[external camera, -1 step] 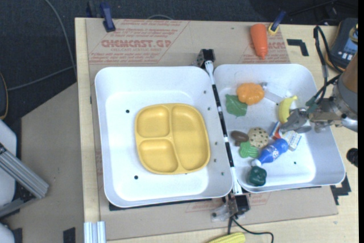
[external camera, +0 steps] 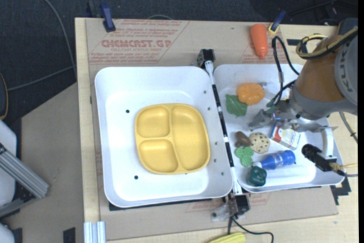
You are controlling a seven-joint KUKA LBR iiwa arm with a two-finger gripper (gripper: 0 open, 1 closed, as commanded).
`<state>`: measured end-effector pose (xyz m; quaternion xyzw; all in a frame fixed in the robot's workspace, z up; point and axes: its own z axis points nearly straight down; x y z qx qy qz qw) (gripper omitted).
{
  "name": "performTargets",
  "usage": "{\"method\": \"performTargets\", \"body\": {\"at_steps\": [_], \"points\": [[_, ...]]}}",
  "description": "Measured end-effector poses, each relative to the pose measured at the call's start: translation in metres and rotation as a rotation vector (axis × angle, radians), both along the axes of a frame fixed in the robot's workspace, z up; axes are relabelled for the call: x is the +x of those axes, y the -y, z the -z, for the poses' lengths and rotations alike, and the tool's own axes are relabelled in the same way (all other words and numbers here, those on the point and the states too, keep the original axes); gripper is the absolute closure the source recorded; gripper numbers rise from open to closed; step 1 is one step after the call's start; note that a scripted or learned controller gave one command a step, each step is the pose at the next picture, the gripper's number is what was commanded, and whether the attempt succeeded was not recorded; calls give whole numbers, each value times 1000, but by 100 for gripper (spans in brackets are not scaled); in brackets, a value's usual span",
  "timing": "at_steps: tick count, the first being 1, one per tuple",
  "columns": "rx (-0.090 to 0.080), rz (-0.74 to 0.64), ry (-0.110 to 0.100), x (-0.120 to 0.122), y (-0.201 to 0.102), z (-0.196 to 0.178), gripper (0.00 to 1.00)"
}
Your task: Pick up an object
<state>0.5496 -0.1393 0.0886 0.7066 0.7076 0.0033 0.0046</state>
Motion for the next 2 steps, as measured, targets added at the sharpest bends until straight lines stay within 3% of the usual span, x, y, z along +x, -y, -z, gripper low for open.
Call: {"method": "performTargets", "body": {"at_steps": [1, 2], "points": [[-2, 0, 0, 56, -17, -1, 0], [4, 12, -47, 110, -24, 6, 0]]}}
